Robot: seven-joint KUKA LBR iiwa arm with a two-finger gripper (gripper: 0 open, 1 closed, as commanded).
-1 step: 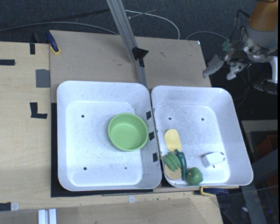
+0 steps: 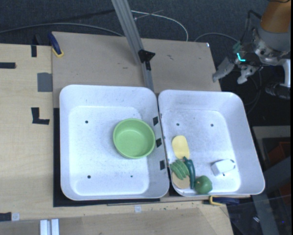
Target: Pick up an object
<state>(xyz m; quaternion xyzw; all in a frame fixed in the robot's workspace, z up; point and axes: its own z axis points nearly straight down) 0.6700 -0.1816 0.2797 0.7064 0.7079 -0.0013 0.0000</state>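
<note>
A round green bowl (image 2: 134, 138) is sitting upright in the left bin (image 2: 75, 104) (pale lime, open side up). The tool (image 2: 233, 72) is hovering above the desk's (image 2: 97, 58) far right corner, fingers spread wide, gripping nothing.

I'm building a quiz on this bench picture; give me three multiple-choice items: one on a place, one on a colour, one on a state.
1. Where does the bowl lie?
A. left bin
B. right bin
C. on the bench

2. What colour is the bowl?
A. red
B. green
C. blue

3. Where is the gripper?
A. pressing into the left bin
B. touching the bowl
C. up beyond the right bin's far corner

Answers: 1 A, it sits inside the left bin. 2 B, it is light green throughout. 3 C, it hangs over the bench edge there.
</note>
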